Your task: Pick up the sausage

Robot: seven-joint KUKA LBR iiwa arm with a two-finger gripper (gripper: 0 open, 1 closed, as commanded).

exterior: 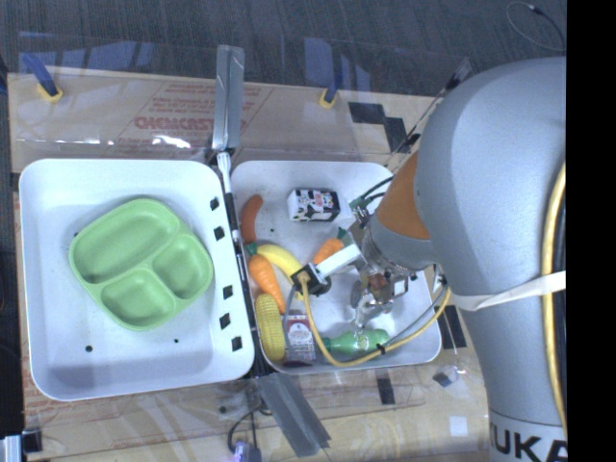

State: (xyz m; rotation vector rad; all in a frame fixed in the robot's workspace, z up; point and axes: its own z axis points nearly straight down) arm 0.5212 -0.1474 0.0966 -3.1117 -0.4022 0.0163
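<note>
The gripper (367,308) hangs low over the near right part of the right bin (409,183), its metal fingers pointing down toward the bin floor. The tips come down just above a green item (356,343) that lies near the bin's near wall; whether they touch it cannot be told. The fingers appear slightly apart with nothing visibly between them, but the view is too cluttered there to say for certain how the jaws stand.

The sausage (251,216), a reddish-brown curved piece, lies well apart from the gripper, at the far left of the same bin, close against the divider between the two bins. Just near of it lies a yellow banana (278,257), and beside that an orange carrot (264,275) along the left wall. A second orange piece (328,250) sits near the middle of the bin, close to the white fitting on the arm's wrist. A yellow corn cob (270,327) lies at the near left corner, with a small dark red packet (298,336) just right of it. A black-and-white patterned carton (314,203) sits at the far middle of the bin. A yellow cable (421,326) loops from the wrist along the near right of the bin floor.

The grey arm (496,181) with its orange band (409,205) covers the right side of the bin. In the left bin (58,354), a light green divided plate (141,261) rests on the floor, tilted in its outline toward the far left.
</note>
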